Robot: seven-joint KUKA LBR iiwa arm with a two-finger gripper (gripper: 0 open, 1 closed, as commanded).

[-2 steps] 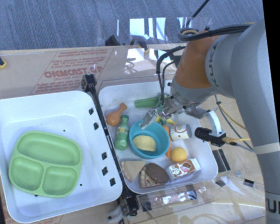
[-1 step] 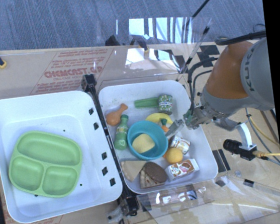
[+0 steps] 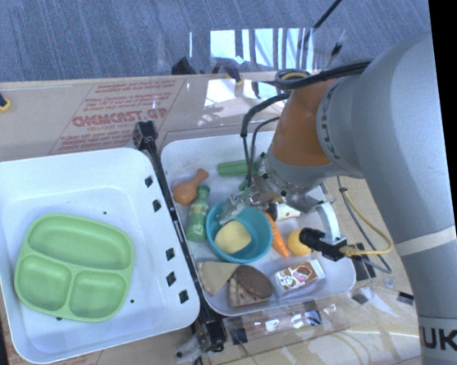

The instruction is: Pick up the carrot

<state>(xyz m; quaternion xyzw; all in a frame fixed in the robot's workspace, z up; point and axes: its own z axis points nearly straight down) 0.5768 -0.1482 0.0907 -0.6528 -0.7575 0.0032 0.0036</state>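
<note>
- Camera view: two white bins sit side by side on the desk (image 3: pixel 55 116), the left bin (image 3: pixel 5 246) and the right bin (image 3: pixel 208 151)
- The left bin holds a green divided plate (image 3: pixel 73 267), lying flat toward its left half
- The grey arm (image 3: pixel 390 149) with its orange band (image 3: pixel 301 131) reaches in from the right and covers the right bin's right part
- The claw (image 3: pixel 256 195) hangs low over the middle of the right bin, just above the blue bowl's rim; I cannot tell how it is set, since the wrist hides it
- The carrot (image 3: pixel 277 238) lies in the right bin, a thin orange stick tilted along the right side of the bowl (image 3: pixel 239 232), touching or just beside it, right below the claw
- The bowl holds a yellow piece (image 3: pixel 233 236)
- Just right of the carrot lies a yellow-orange fruit (image 3: pixel 297 245), partly behind a black part of the arm
- A chicken leg (image 3: pixel 188 188) lies at the bin's upper left, a green bottle (image 3: pixel 197 218) just below it, left of the bowl
- A green stick (image 3: pixel 233 168) lies near the bin's far wall
- Along the near wall lie a bread wedge (image 3: pixel 211 275), a brown slice (image 3: pixel 249 285) and a small carton (image 3: pixel 298 276)
</note>
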